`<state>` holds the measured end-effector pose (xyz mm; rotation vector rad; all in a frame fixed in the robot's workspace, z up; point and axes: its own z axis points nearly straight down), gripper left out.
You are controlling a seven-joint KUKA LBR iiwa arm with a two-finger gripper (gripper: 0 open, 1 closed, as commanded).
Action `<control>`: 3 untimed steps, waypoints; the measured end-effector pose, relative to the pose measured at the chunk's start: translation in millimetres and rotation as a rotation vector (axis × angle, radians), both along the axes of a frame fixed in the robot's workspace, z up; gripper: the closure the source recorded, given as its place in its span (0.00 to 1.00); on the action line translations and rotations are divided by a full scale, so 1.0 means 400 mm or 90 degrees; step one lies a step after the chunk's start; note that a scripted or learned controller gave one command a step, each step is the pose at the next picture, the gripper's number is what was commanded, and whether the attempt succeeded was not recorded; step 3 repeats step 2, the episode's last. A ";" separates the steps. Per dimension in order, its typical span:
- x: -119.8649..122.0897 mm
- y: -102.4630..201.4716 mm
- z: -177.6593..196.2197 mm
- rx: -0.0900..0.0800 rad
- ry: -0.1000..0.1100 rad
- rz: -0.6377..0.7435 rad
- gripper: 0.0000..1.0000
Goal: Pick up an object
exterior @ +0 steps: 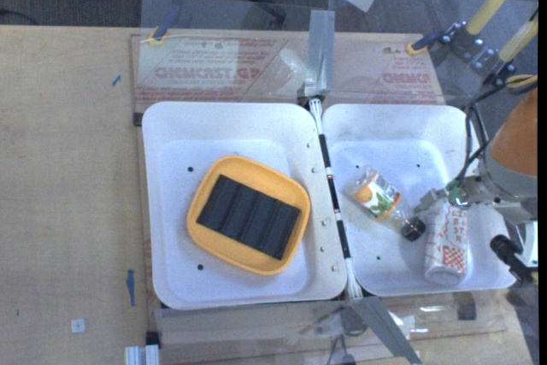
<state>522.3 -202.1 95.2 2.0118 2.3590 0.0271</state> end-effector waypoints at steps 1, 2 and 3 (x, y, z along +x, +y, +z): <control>0.002 -0.005 0.023 -0.001 -0.002 -0.003 1.00; 0.000 0.186 0.274 0.010 0.028 -0.052 1.00; 0.000 0.186 0.274 0.010 0.028 -0.052 1.00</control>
